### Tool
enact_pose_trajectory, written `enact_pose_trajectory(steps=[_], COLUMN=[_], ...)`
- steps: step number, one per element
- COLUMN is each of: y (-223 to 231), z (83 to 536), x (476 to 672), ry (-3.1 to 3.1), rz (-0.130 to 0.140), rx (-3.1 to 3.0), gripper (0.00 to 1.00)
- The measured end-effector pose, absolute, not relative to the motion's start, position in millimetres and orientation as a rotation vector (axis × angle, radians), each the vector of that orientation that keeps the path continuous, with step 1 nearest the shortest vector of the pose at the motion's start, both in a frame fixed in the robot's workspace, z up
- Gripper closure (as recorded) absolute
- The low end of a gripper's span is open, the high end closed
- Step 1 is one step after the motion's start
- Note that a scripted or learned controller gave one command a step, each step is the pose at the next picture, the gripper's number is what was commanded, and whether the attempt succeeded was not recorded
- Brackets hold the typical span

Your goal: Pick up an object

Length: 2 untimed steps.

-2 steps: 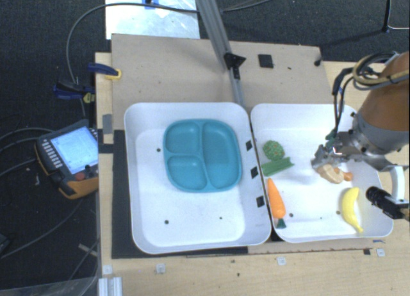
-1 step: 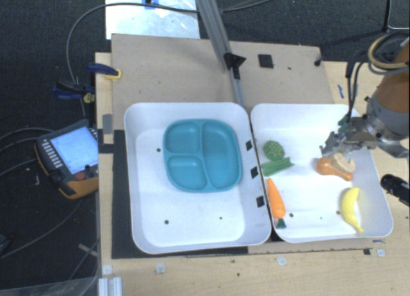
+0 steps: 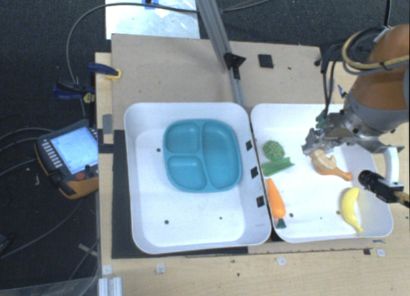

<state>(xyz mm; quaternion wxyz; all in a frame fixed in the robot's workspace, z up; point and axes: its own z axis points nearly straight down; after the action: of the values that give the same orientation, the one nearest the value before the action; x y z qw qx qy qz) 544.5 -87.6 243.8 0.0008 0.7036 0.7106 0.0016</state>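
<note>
1. Over right bin (image 3: 307,112): gripper (image 3: 322,142) low, just above tan chicken drumstick (image 3: 330,165); finger spread not discernible.
2. Nearby: banana (image 3: 350,208), carrot (image 3: 276,198), broccoli (image 3: 274,155).
3. Left bin (image 3: 147,224): blue divided plate (image 3: 202,155).

A plate (image 3: 202,155) lies in the left bin (image 3: 147,224). In the right bin (image 3: 301,227), a carrot (image 3: 276,198) lies nearest the plate, broccoli (image 3: 275,155) behind it, a drumstick (image 3: 329,164) farther right, and a banana (image 3: 350,207) before the drumstick.
</note>
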Motion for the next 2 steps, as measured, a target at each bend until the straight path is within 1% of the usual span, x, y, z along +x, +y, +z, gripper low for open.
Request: enact_pose_trajectory(steps=[1, 2], y=[-26, 36], z=[242, 238], x=[555.7, 575.6], ry=[2.234, 2.234], rz=[0.006, 0.006], rx=[2.208, 2.208], gripper=[1.00, 1.00])
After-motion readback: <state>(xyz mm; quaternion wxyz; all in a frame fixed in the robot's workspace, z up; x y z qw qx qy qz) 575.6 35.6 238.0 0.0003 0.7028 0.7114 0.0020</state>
